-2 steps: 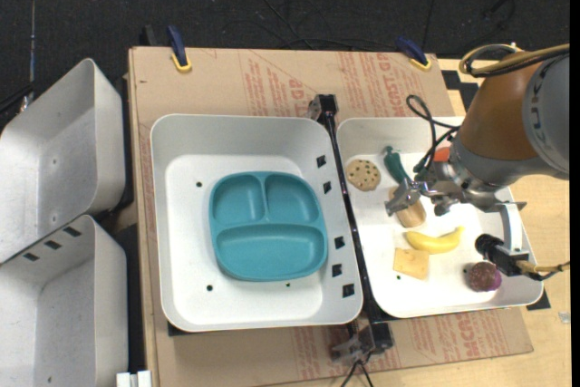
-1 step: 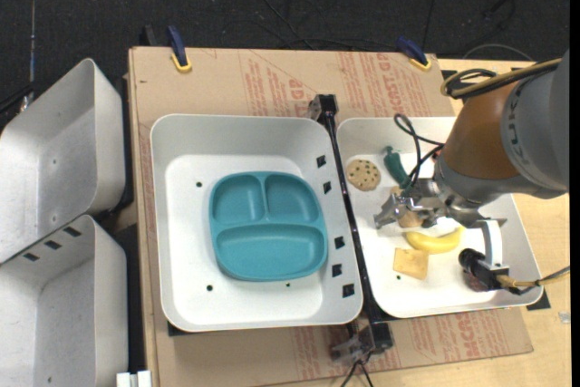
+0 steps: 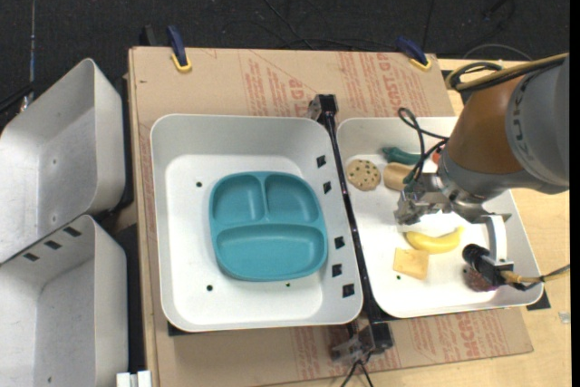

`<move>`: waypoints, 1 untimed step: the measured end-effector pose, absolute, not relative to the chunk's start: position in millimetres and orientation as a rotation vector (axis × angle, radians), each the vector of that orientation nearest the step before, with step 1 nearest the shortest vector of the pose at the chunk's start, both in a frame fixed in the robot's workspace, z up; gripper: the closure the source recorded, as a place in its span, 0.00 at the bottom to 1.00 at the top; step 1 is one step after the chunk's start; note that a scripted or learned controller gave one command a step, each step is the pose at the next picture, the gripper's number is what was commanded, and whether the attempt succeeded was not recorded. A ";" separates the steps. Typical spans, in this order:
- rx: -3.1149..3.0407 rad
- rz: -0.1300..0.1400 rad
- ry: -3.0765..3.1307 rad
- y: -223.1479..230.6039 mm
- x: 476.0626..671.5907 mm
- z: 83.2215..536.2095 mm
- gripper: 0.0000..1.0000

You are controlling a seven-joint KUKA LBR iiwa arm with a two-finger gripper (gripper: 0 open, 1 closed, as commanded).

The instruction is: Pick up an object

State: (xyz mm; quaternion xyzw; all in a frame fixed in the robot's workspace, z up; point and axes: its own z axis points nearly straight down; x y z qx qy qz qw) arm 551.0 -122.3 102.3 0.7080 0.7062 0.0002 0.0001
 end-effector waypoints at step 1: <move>2.217 0.003 2.221 -121.0 550.2 164.9 1.00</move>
